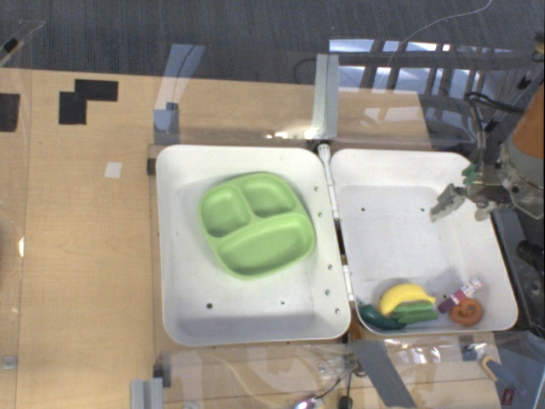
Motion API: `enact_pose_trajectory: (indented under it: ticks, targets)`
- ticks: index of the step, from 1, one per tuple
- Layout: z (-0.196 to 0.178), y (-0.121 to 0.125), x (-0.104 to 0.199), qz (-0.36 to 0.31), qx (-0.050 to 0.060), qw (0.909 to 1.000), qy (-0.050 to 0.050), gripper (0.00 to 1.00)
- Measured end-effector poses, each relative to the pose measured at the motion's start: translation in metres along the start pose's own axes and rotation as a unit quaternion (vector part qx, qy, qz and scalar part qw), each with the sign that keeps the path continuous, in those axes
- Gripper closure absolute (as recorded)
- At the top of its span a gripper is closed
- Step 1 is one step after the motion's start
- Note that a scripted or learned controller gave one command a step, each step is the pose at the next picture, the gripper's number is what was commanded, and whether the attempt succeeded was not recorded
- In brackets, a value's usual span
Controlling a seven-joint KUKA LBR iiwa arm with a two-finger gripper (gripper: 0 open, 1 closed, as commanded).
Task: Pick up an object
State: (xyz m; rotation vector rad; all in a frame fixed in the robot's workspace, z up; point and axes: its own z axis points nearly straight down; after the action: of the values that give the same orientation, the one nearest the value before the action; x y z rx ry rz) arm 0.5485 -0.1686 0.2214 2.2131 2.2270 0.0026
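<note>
Nothing picked yet, I judge: my claw point(461, 201) hangs open and empty over the right bin point(400, 228), well apart from the banana point(404, 296).

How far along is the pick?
Nothing looks picked. The claw is open with nothing between its fingers, over the right bin near its far right edge. The banana and other small items lie at that bin's near edge. Reaching, gripping and lifting remain.
</note>
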Motion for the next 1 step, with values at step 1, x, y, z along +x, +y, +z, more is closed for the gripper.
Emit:
enact_pose_trajectory:
  ticks: [1]
  targets:
    - [0.1208, -0.0091, 0.0447, -0.005, 0.000, 1.0000, 0.000, 0.00]
